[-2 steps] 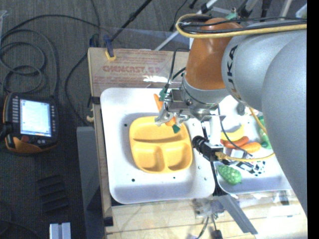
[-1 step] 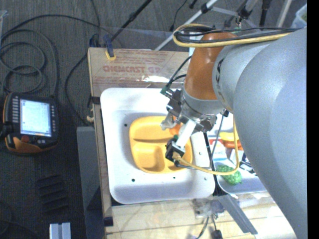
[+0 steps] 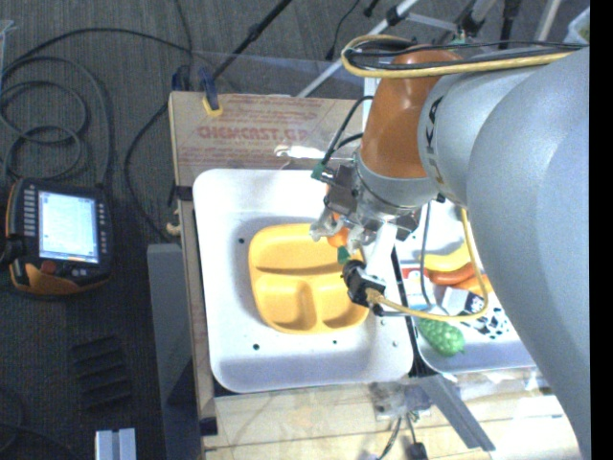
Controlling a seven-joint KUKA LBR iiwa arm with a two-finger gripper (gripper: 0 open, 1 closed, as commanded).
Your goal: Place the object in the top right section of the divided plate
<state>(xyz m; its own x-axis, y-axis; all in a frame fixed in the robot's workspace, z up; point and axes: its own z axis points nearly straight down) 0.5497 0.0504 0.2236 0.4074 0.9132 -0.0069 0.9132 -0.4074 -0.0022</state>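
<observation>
The yellow divided plate (image 3: 297,290) lies in the left white bin (image 3: 225,257), with one long section across its top and two smaller ones below. My gripper (image 3: 340,241) hangs over the plate's top right corner, reaching in from the right under the orange wrist band. A small orange object with a green tip (image 3: 337,239) shows between its fingers, just above the plate's upper right rim. The arm's grey body hides the plate's right edge.
The right bin (image 3: 498,353) holds an orange sausage-like piece (image 3: 450,275), a green bumpy object (image 3: 442,335) and a black-and-white item (image 3: 475,304). A yellow cable loops from the wrist over the divider between the bins. A cardboard sheet (image 3: 259,127) lies behind the left bin.
</observation>
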